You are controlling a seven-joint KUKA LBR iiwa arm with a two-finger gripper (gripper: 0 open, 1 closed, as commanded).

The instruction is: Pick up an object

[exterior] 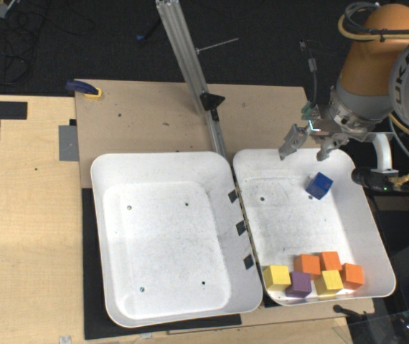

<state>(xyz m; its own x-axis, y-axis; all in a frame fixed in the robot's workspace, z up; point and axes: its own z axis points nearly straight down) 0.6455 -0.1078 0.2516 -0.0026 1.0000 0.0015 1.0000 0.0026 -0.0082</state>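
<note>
Above right bin's [377, 264] far rim, end effector [309, 145] fingers spread, empty, near blue cube [319, 185].

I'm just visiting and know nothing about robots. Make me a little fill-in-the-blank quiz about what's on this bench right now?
1. The cube lying alone in the right bin, nearest the gripper, is coloured ____.
2. The cluster of cubes at that bin's near end contains exactly one ____ cube among orange and yellow ones.
3. The gripper's fingers are spread ____, holding nothing.

Missing words: blue; purple; open
</note>
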